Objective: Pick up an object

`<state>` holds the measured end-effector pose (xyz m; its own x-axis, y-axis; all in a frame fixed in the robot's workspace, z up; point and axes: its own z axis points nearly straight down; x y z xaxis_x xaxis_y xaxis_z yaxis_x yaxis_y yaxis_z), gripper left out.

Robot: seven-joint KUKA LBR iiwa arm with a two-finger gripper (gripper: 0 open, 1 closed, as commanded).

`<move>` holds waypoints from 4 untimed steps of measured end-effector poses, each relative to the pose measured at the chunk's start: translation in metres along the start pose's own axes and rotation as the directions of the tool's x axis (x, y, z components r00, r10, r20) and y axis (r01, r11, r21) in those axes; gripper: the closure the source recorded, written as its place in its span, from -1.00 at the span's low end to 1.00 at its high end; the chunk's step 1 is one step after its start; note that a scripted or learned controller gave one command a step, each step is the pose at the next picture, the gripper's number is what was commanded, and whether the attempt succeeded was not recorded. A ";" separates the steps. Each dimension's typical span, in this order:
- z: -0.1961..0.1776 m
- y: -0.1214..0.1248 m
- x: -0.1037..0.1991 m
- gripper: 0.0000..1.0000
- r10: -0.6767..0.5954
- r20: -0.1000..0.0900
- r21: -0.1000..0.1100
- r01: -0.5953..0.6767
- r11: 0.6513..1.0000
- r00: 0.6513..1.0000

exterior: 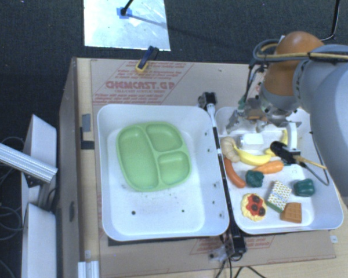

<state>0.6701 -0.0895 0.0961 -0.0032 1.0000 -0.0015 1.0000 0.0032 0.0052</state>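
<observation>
We judge the yellow plastic toy banana, at nine o'clock in the right white bin, light, stiff and slick; we would grip across its middle. The gripper hovers at its twelve o'clock. One green divided plate sits in the left white bin; two bins.

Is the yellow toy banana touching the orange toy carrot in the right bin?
Touching: the camera view shows the yellow toy banana lying against the orange toy carrot.

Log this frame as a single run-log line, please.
arm: over right bin far end | gripper: above toy food, grasp unconfirmed | nearest: banana | left bin: green tray | pick: not yet done
</observation>
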 end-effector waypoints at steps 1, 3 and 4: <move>0.011 -0.001 0.006 -1.00 -0.001 -0.001 0.004 0.001 1.000 1.000; 0.000 0.000 0.006 -1.00 -0.003 0.000 0.000 0.003 1.000 1.000; 0.011 -0.001 0.006 -1.00 -0.001 -0.001 0.004 0.001 1.000 1.000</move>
<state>0.6689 -0.0834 0.0848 -0.0044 1.0000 -0.0009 1.0000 0.0044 0.0015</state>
